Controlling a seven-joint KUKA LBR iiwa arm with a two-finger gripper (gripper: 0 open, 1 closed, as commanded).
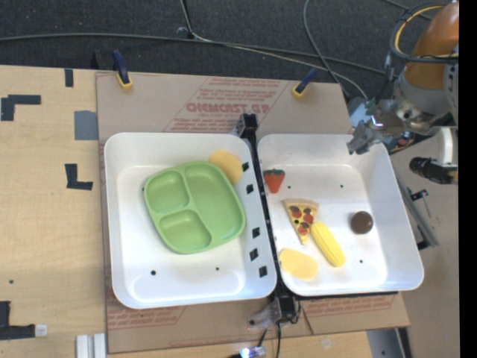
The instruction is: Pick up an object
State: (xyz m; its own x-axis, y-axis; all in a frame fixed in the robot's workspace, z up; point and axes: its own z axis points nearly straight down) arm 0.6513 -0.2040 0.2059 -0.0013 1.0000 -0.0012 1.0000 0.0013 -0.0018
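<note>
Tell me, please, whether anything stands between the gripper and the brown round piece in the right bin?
Nothing visible does. The gripper sits over the right bin's far right corner, and the brown round piece lies alone on bare white floor nearer the camera. The corn cob and pizza slice lie off to its left.

A pale wooden worktop [45,222] carries several black tape marks [74,176] and a grey patch [86,124] on its left part. On it lies a brown cardboard sheet [216,103] with red print near its far edge. Two blue clamps with yellow tips, the left clamp [121,71] and the right clamp [304,86], sit at that far edge. Two shallow white bins rest side by side on the cardboard, the left bin [119,222] touching the right bin [395,222], with black clips [253,192] along their shared edge. Behind the worktop, black cables [223,39] run across a dark surface [74,13].
</note>
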